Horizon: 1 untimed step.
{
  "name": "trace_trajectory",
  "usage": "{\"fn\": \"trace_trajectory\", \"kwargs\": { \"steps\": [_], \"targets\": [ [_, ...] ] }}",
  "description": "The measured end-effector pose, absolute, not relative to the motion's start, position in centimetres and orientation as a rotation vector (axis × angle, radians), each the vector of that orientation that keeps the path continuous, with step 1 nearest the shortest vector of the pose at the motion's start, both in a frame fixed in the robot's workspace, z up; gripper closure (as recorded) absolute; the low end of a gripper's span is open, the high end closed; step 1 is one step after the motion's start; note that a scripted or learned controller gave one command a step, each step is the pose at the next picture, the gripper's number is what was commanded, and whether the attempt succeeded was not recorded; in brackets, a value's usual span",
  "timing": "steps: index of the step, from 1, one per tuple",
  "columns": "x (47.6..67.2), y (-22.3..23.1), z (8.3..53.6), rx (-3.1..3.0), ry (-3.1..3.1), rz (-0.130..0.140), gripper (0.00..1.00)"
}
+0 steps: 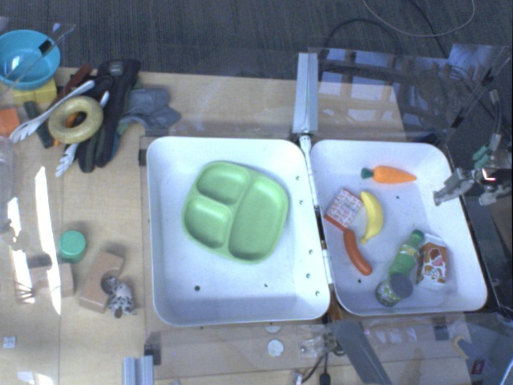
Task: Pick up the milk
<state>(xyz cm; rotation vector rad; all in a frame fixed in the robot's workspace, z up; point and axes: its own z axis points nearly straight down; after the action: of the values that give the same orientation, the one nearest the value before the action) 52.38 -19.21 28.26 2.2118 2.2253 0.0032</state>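
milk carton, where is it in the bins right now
The small white milk carton with the red-brown label lies in the right-hand white bin, near its front right corner, right beside the green plastic bottle and to the right of the yellow banana.

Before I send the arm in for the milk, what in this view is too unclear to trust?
- Gripper: small and half cut off at the right edge; finger state unreadable.
- Milk: the carton's label is too small to read; its left side is crowded by the green bottle, so contact cannot be judged.
- Right bin: the near corner is blurred by a clear panel.
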Motion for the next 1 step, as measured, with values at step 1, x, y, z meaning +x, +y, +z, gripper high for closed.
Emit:
{"fn": "trace_trajectory", "kwargs": {
  "steps": [1],
  "targets": [
    [49.26, -20.46, 11.47, 2.235, 2.194, 0.008, 0.00]
  ]
}}
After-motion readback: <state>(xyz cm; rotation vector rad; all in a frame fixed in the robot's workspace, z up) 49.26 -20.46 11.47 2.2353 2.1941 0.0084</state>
